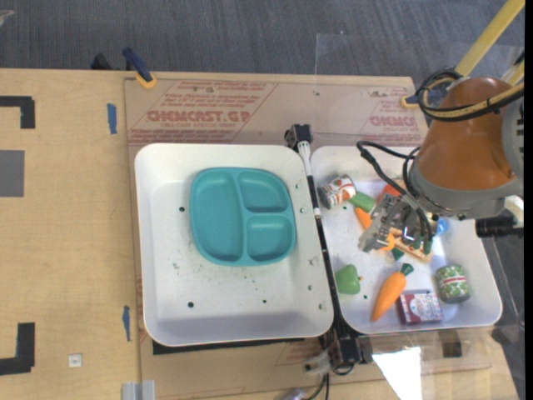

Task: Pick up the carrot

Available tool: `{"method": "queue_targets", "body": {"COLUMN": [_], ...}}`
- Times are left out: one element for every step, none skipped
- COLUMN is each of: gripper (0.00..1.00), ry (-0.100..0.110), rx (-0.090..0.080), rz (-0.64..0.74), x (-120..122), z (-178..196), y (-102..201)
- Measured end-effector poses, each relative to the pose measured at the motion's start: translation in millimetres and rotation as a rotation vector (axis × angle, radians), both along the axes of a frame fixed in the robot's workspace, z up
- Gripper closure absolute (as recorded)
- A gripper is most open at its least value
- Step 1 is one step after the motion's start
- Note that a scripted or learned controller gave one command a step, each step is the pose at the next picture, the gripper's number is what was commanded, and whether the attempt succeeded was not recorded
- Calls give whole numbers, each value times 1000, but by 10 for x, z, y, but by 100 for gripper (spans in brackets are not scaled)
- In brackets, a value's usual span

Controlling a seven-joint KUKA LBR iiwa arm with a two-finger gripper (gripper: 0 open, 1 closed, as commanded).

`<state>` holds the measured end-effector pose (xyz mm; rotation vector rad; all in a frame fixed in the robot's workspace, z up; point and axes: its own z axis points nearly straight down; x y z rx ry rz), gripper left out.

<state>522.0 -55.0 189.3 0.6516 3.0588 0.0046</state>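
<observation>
The carrot [389, 293] lies untouched near the right bin's [491, 307] front edge — pickup not yet done; the gripper [391, 227] hovers mid-bin behind it, jaws' state impossible to tell

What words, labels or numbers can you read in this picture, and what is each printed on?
"CHEMCAST GP": red print, upside down, on the protective paper sheet behind the bins; it repeats at the sheet's right end, partly hidden.
Small can: label too blurred to read.
Red box: print too small to read.
Green-labelled can: unreadable.
</observation>
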Motion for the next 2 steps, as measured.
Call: {"method": "queue_targets", "body": {"gripper": [100, 100], "ry": [4, 14], "rx": [3, -2], "rz": [-25, 300], "x": [130, -413], "z": [539, -53], "y": [675, 353]}}
